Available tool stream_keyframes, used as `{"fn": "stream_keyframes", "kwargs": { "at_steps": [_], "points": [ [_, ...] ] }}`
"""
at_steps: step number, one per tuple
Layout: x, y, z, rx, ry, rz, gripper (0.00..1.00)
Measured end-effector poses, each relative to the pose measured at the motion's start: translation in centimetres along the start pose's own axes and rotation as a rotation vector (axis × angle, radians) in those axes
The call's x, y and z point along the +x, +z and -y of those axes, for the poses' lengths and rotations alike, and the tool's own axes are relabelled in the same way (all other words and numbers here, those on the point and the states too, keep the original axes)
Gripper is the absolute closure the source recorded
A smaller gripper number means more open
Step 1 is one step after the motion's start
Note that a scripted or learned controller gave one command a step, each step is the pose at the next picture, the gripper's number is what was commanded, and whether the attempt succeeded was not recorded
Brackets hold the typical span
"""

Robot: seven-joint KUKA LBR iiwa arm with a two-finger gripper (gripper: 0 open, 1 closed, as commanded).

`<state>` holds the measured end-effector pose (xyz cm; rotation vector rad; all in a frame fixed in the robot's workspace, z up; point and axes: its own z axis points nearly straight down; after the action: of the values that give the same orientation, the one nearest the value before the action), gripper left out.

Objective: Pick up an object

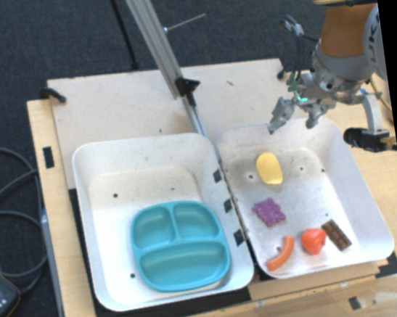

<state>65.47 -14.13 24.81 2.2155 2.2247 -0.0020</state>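
Bench holds two white bins; dark carpet around.

Two white bins sit side by side on the bench. The left one holds one blue divided tray. The right one holds five items: one yellow lump, one purple piece, one orange carrot, one red tomato and one brown bar.

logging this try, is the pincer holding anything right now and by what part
Nothing is held. The pincer hangs open over the right bin's far rim, with nothing between its fingers. The yellow piece lies in the bin, apart from it.
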Motion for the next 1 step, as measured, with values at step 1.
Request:
{"fn": "stream_keyframes", "kwargs": {
  "at_steps": [1],
  "points": [
    [0.1, 4.42, -0.58, 0.004, -0.002, -0.001, 0.0]
  ]
}}
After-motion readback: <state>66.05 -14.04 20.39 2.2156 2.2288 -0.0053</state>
